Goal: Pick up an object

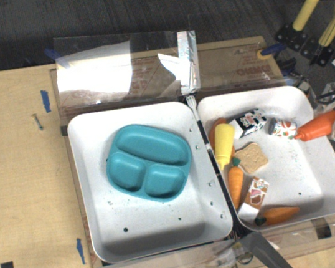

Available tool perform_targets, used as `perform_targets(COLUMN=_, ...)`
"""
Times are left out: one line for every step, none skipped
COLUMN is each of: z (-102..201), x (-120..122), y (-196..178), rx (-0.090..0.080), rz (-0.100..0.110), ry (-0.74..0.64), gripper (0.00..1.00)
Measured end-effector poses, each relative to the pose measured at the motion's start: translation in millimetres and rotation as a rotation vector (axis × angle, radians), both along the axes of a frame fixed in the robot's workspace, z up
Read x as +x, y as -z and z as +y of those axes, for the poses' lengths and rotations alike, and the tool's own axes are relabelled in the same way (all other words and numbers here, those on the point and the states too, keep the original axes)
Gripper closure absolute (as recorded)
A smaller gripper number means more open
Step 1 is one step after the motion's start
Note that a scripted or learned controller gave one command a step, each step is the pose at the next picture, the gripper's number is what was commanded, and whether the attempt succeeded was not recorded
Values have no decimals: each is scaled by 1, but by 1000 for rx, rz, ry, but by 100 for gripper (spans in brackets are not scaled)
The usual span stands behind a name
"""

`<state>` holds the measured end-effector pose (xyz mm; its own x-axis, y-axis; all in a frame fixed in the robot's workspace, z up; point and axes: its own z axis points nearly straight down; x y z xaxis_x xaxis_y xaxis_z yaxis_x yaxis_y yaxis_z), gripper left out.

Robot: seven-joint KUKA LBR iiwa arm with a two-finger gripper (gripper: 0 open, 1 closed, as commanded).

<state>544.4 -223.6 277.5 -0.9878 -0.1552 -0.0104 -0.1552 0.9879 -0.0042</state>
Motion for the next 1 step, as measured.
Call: perform_targets(z=50, x=18, y=48, rx=6, rz=12, ry=22, gripper=100)
